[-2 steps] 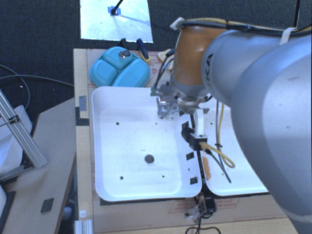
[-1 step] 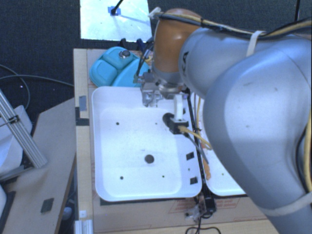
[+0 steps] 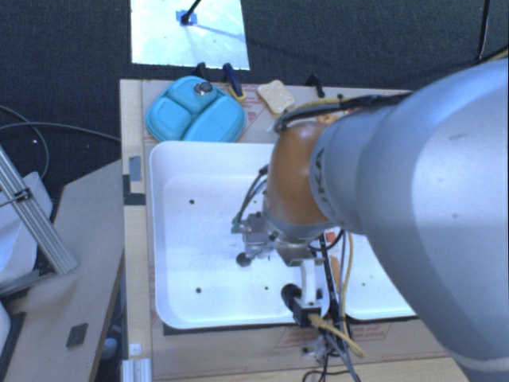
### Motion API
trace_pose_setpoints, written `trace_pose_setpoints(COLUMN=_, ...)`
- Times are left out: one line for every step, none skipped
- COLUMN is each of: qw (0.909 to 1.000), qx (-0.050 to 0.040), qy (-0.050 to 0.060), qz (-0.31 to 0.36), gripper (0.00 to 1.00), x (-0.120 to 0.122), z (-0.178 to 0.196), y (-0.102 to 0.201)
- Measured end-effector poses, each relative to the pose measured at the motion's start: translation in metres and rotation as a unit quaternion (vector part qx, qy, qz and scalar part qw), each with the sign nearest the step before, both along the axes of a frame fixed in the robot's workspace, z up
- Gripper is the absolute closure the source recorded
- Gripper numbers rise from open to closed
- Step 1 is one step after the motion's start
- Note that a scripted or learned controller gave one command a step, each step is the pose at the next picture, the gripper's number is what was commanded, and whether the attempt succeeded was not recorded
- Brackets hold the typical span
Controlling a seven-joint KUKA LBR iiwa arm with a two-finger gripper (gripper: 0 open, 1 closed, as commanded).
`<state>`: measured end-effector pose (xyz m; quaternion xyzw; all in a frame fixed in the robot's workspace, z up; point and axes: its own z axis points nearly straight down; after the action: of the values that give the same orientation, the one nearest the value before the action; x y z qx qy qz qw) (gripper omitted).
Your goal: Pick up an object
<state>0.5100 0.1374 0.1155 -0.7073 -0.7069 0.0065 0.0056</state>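
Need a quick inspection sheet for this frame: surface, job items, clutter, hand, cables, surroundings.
Surface: left white bin on the wooden bench; holes in its floor.
Job's things: nothing seen in the visible part of the bin.
Clutter: blue divided tray and tan sponge-like block on the bench behind the bin.
Hand: hand low over the bin; finger state cannot be told.
Cables: black and yellow cables hang off the wrist at the near rim.
Surroundings: dark carpet, reflective sheet at the back, aluminium rail at left.
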Motion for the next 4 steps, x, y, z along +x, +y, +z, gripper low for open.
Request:
trace_pose_setpoints(qw=0.9999, qx=0.0019, qy=-0.010, qz=0.004, gripper=1.00, x=0.030, z=-0.033, y=0.063)
trace_pose_setpoints(qw=1.0000, qx=0.0014, qy=-0.007, qz=0.004, gripper=1.00, x=-0.026, z=-0.031, y=0.095)
trace_pose_setpoints(qw=1.0000, qx=0.0001, qy=-0.010, qz=-0.001, gripper=1.00, x=0.010, z=-0.031, y=0.053)
trace_pose_setpoints(qw=0.9998, qx=0.0030, qy=-0.019, qz=0.002, gripper=1.00, x=0.067, z=0.191, y=0.032)
